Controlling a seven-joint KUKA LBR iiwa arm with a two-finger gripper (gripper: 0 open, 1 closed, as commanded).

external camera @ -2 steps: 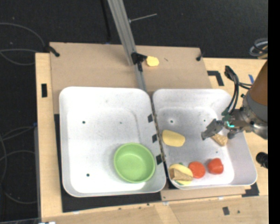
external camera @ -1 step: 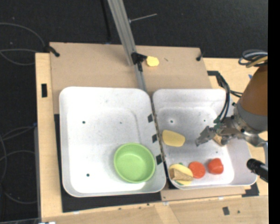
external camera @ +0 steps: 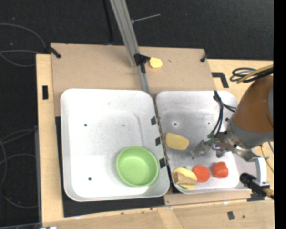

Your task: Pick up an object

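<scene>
two white bins sit side by side on the tabletop (external camera: 100, 68), and the end effector (external camera: 200, 150) is low inside the right bin (external camera: 190, 106), reaching in from the arm's grey and orange body (external camera: 255, 113) at that bin's right edge. across the divider from the end effector, well off to its left, the left bin (external camera: 95, 123) carries a green bowl (external camera: 137, 166) near its front corner, too far away to matter for the coming move.

nearer choices all lie in the right bin. the closest is a yellow lump (external camera: 177, 141), just beside the end effector on its left and slightly further back, its long axis running roughly left to right, so it points towards the fingers and not across them. a yellow and tan piece (external camera: 185, 177) lies in front of the end effector and a little left, near the front wall. a red-orange ball (external camera: 201, 172) sits near it, almost straight in front, and a smaller red piece (external camera: 220, 169) lies in front and to the right. a small yellow thing (external camera: 156, 62) rests on the tabletop far behind, outside both bins.

nothing shows between the fingers, and whether they stand apart or together i cannot tell. my judgement: the yellow lump is the likeliest target, needing a short shift left.
</scene>
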